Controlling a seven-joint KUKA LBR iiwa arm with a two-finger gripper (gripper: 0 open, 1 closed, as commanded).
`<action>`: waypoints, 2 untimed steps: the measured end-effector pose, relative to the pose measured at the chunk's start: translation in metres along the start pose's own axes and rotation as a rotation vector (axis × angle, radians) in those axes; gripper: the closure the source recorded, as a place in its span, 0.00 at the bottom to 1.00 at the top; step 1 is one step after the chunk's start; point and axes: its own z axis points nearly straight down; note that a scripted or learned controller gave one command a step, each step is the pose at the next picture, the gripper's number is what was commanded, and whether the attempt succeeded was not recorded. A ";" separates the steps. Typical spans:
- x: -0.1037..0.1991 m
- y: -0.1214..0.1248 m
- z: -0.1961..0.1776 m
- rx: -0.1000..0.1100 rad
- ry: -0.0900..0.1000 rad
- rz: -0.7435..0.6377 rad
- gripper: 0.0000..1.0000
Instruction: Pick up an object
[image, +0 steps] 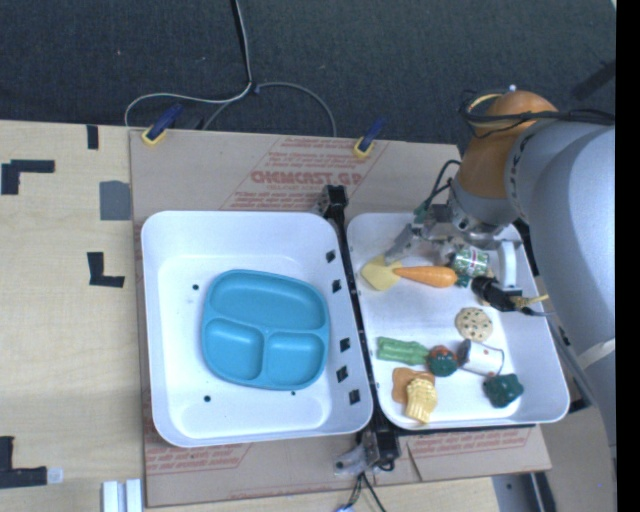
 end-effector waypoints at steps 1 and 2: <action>-0.041 -0.126 -0.022 0.010 0.000 0.005 0.00; 0.003 -0.177 -0.001 -0.007 -0.004 -0.002 0.00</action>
